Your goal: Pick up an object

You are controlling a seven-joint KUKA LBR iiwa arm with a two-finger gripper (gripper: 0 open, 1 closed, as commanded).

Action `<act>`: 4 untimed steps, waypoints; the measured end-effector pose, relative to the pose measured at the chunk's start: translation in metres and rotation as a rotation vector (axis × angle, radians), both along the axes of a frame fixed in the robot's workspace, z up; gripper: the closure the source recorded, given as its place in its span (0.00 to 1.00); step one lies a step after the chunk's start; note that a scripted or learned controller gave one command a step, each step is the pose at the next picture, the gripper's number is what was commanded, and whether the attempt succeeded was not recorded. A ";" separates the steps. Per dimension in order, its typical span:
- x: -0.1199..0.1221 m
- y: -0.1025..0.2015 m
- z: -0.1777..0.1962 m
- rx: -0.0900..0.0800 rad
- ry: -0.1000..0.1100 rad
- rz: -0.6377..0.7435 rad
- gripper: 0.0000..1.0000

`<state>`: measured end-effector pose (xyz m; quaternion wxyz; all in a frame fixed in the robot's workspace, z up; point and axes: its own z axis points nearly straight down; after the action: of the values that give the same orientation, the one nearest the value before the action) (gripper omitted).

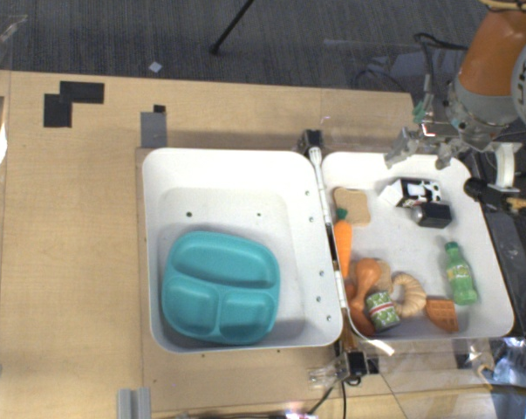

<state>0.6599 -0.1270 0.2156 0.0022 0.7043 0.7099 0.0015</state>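
Observation:
The right bin [489,234] holds several small items: a tan square slice [351,205], a carrot [342,243], a black-and-white piece [417,192] with a black block [434,215] beside it, a green bottle [460,273], a tan ring [409,293], a green can [382,311] and an orange wedge [442,313]. My gripper [421,154] hangs over the bin's far edge, just above the black-and-white piece. Its two fingers are spread open with nothing between them.
The left bin [219,168] carries a teal divided plate [219,286] at its near side. A ridge with a black clip [312,140] separates the bins. Cables and arm hardware [502,182] crowd the right edge.

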 end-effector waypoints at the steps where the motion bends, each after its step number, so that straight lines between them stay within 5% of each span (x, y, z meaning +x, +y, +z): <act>1: -0.074 0.030 -0.116 0.001 0.010 0.027 0.00; 2: -0.028 -0.016 -0.122 0.005 -0.015 -0.174 0.00; 3: 0.010 -0.044 -0.121 0.043 0.062 -0.323 0.00; 4: 0.008 -0.041 -0.113 0.044 0.082 -0.310 1.00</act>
<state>0.6675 -0.1679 0.1029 -0.0419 0.8049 0.5919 -0.0120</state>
